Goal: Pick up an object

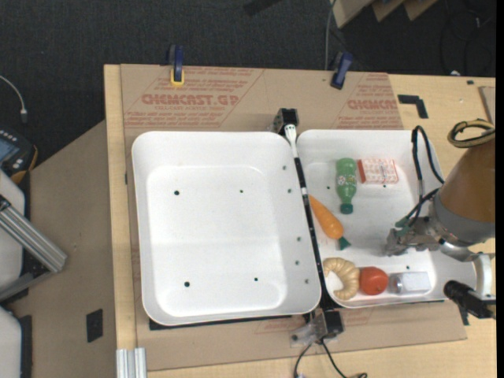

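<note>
Even overhead light, bright; white bins [213, 219] slightly blown out, soft shadows, dark floor [118, 14] murky, mild softness overall.

Grey arm [465, 219] with orange band, black cable, metallic tool [403, 239].

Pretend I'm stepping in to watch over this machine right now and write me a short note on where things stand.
Gripper: low over the right bin, in the bare patch near its right side. Nothing shows between its fingers; whether they are open or shut can't be told from this angle.

Things, all in the right bin: green bottle and a red-printed packet toward the back; orange carrot along the left wall; croissant, red tomato and a clear bottle in a row at the front.

Done: nothing lifted yet.

Left: close on one object and raise it. The clear bottle and tomato look nearest.
</note>
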You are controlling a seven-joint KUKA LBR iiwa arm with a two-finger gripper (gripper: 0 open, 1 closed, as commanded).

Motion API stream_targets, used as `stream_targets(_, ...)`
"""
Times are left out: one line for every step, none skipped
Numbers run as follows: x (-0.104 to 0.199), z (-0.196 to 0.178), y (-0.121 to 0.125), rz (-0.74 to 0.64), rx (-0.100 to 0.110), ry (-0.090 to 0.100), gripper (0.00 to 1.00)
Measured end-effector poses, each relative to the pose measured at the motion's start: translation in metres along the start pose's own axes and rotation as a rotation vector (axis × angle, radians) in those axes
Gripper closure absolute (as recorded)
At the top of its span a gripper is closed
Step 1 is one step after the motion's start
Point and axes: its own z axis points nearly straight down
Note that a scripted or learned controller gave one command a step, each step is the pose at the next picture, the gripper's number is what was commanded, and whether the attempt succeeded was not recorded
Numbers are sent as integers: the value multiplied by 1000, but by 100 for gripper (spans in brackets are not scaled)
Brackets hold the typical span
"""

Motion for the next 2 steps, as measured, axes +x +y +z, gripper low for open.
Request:
stream_targets(-10,-91,104,-7,-14,-4,100)
stream_targets(-10,-95,98,-4,-1,-1,100)
